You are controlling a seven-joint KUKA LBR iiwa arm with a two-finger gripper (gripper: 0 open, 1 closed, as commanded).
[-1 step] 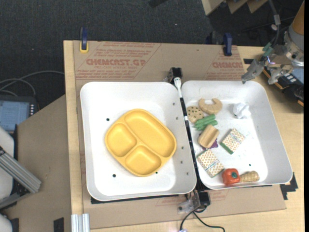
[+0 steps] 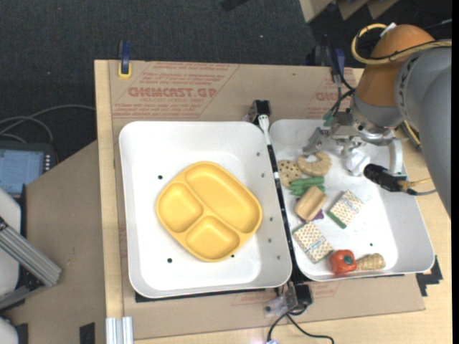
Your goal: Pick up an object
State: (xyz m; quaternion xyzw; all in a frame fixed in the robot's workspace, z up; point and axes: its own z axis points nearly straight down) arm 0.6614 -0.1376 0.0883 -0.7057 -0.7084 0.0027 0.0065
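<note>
Nearest, bottom of right bin (image 2: 419, 253): red tomato (image 2: 343, 261) touching tan cone-like piece (image 2: 373, 262). Just above-left, patterned packet (image 2: 312, 241) lying flat. Second patterned packet (image 2: 346, 208) further up, toward bin middle. Beige bread-roll shape (image 2: 310, 203) between the two packets, with green bean-like piece (image 2: 307, 185) just beyond it. Past that, speckled cookie (image 2: 288, 171) by the divider and pale ring-shaped biscuit (image 2: 314, 165) beside it. Left bin (image 2: 136, 213) holding yellow three-compartment plate (image 2: 208, 210), roughly centred. Far end of right bin: gripper (image 2: 337, 136) low over the bin's upper part, just beyond the ring biscuit; can't tell how far apart the fingers are, nothing seen between them. Orange-banded arm (image 2: 391, 63) entering from the right behind it.
</note>
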